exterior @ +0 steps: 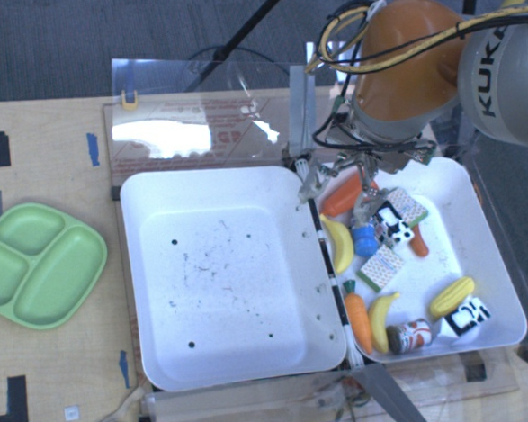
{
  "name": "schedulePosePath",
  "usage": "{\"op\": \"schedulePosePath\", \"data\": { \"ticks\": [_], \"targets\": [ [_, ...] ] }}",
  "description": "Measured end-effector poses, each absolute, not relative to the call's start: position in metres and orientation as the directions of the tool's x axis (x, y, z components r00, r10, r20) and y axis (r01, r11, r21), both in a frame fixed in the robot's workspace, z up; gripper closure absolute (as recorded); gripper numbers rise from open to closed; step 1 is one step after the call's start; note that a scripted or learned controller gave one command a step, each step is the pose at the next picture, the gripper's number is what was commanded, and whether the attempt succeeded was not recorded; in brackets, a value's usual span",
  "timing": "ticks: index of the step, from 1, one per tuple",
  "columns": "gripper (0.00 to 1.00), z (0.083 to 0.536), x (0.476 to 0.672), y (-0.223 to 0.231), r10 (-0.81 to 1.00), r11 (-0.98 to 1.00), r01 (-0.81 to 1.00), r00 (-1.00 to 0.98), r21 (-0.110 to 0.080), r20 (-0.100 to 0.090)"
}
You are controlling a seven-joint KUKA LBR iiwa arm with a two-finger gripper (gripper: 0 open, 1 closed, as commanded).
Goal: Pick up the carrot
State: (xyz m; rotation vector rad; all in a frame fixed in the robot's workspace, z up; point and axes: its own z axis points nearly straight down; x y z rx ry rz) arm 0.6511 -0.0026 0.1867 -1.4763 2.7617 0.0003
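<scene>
Carrot (357, 319): orange, tapered, green-tipped, lying at the right bin's (496, 261) lower left edge beside a banana (381, 318). Gripper (367, 192) above it, upper centre-right; cannot tell its state.

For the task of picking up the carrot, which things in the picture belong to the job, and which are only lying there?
Belong to the job:
- long orange carrot with green top, at the right bin's left wall
- grey arm's gripper, above the right bin
- shallow white right bin

Only lying there:
- yellow bananas
- black-and-white toy cow
- pale green divided plate
- shallow white left bin
</scene>
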Motion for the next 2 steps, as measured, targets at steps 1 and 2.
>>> {"op": "schedulePosePath", "data": {
  "ticks": [1,2],
  "targets": [
    [0.0,0.278,0.668,0.006,-0.81,0.587,-0.81,-0.587,-0.004,-0.009],
    [0.0,0.186,0.654,0.046,-0.845,0.535,-0.845,-0.535,0.001,-0.005]
  ]
}}
